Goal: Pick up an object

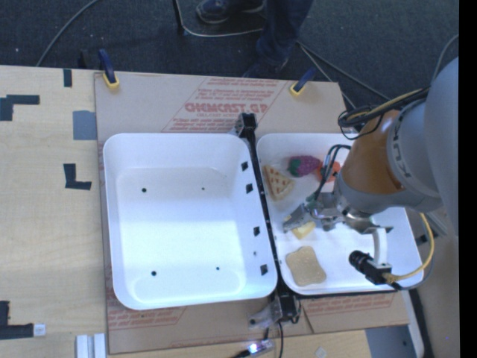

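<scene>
The right bin (402, 233) holds several toy foods. A pizza slice (278, 180) lies near its left wall and a purple and green grape bunch (303, 165) at the back. An orange-red piece (329, 171) shows beside the arm. A small yellow wedge (302, 230) sits mid-bin and a tan bread slice (305, 265) at the front. My gripper (302, 213) is low in this bin, open, just above the yellow wedge in the view. Nothing shows between its fingers.
The left bin (119, 200) stands beside the right one, with a black divider clip row (257, 200) between them. The arm's grey and orange body (380, 170) covers the right bin's back right. A cable and connector (369, 265) hang near the front right wall.
</scene>
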`<action>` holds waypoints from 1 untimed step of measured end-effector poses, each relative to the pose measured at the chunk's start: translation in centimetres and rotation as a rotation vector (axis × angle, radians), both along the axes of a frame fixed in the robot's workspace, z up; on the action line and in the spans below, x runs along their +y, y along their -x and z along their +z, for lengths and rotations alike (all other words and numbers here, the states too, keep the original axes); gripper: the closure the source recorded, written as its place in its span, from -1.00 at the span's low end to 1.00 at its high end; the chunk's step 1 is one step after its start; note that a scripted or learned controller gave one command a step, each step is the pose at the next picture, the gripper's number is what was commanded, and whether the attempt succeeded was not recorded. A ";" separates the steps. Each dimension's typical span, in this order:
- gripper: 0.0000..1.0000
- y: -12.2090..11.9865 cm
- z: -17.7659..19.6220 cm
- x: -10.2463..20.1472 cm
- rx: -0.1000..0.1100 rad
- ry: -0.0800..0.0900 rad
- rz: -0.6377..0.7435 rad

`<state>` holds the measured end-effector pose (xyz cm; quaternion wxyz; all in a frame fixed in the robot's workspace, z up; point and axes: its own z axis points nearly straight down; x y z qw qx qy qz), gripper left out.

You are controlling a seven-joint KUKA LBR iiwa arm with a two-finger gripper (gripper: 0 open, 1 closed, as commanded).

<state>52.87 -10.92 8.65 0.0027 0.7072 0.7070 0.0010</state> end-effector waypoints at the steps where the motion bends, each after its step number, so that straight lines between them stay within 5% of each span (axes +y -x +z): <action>1: 1.00 0.0 0.9 0.0 0.002 0.002 0.000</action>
